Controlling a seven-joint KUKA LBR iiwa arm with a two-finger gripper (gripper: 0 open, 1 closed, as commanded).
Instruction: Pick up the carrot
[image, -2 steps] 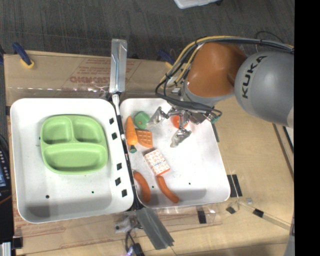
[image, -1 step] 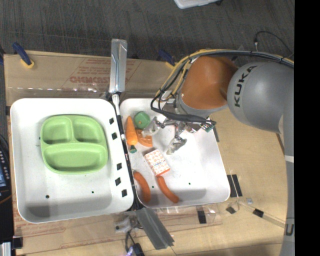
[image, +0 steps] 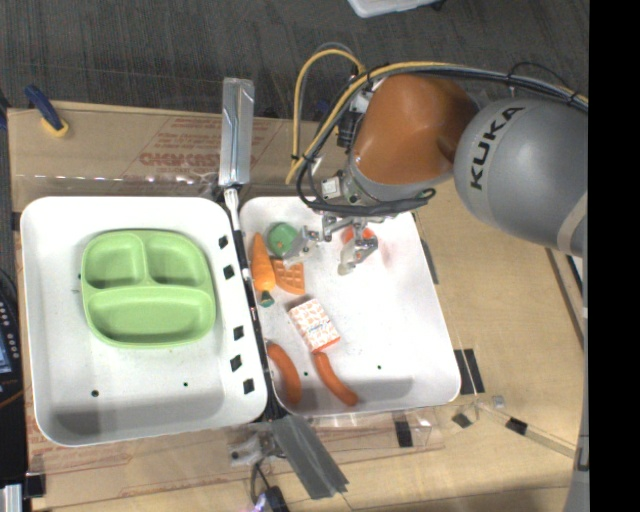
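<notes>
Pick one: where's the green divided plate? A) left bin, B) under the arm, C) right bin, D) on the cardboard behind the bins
A: the plate lies flat in the left bin, while the carrot and the other food items sit in the right bin, where the gripper hangs.

A flat brown cardboard sheet (image: 190, 140) with faint red print lies on the bench under the back edges of the bins. Beyond it, at the top, runs a dark ribbed surface (image: 150, 40), possibly floor matting. To the cardboard's right and below, pale wood benchtop (image: 520, 330) shows, marked with short black tape strips (image: 470, 370).
</notes>
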